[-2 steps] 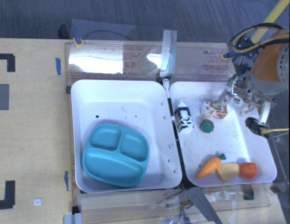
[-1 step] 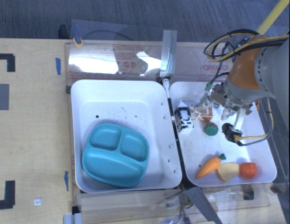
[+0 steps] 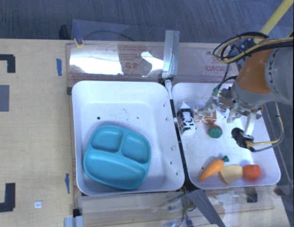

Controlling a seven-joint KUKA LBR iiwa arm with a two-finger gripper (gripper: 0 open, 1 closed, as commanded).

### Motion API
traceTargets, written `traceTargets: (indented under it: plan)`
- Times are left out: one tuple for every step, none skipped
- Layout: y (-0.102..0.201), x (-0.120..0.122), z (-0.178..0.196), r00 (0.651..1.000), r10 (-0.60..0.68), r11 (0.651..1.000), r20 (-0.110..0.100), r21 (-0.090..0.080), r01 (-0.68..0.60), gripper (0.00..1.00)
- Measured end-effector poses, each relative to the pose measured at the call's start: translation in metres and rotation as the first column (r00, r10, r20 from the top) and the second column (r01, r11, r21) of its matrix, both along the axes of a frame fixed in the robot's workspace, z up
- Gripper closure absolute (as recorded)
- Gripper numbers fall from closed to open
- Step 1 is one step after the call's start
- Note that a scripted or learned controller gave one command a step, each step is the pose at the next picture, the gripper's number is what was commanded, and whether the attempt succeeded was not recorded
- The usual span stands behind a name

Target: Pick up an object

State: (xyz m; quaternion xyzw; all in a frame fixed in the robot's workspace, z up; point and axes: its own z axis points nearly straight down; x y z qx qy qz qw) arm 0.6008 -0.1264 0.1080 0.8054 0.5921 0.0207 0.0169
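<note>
Two white bins [image 3: 80,93] on wooden bench [image 3: 28,126], grey floor [image 3: 137,4] beyond; pincer [image 3: 234,119] state unclear.

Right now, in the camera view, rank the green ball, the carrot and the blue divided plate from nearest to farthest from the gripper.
From the gripper:
1. Green ball, in the right bin, just left of it.
2. Carrot, at the right bin's near edge.
3. Blue divided plate, in the left bin.

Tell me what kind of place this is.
Probably a robot lab's picking test bench, not a kitchen: two white bins taped to a wooden bench, toy food like a carrot and a blue divided plate, and a cabled arm reaching in.
</note>
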Motion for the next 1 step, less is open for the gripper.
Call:
traceTargets:
  plan:
    - [0.0119, 0.0407, 0.0358, 0.999, -0.006, 1.000, -0.046, 0.002, 0.006, 0.00]
